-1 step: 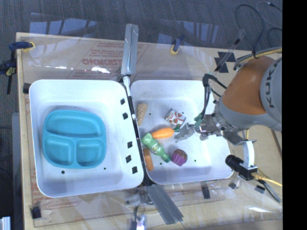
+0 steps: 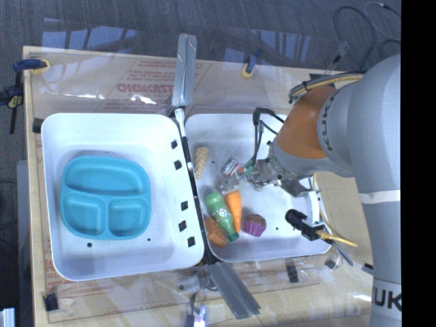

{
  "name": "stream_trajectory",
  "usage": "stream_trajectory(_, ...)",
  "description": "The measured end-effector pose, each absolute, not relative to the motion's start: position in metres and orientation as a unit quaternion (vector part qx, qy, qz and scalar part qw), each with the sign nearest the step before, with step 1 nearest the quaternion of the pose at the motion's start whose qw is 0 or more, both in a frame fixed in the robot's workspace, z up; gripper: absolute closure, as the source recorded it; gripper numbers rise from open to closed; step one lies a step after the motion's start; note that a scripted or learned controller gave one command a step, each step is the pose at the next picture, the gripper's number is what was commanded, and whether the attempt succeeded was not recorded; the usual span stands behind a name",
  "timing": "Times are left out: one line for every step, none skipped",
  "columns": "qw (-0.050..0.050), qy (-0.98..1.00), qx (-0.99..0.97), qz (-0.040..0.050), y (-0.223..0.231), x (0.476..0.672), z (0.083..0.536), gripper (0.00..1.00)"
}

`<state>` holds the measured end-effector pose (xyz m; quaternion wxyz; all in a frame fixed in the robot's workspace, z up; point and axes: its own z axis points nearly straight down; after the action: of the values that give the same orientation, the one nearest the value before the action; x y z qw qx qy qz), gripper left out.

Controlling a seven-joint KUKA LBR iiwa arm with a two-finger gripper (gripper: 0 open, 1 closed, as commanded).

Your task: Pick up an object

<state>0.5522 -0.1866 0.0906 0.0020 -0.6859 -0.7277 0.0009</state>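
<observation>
The big grey arm comes in from the right side and bends down over the right bin. It has an orange band just above the wrist. The wrist points toward the middle of the right bin, away from its right edge. The gripper hangs low at the end, near the bin's floor. Thin black cables loop around the wrist.

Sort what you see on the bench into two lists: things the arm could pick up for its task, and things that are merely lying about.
Part of the job:
gripper
green bottle
orange carrot
purple toy
corn cob
right bin

Just lying about:
blue divided plate
left bin
blue clamp
</observation>
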Motion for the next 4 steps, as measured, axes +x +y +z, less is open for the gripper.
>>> stream_trajectory(0.003,-0.729,-0.684,0.0017,-0.187,0.552,0.100,1.00)
stream_trajectory(0.003,-0.730,-0.684,0.0019,-0.187,0.552,0.100,0.00)
stream_trajectory(0.002,-0.754,-0.657,0.0010,-0.141,0.554,0.091,0.00)
stream_trajectory(0.003,-0.755,-0.656,0.0017,-0.141,0.554,0.101,1.00)
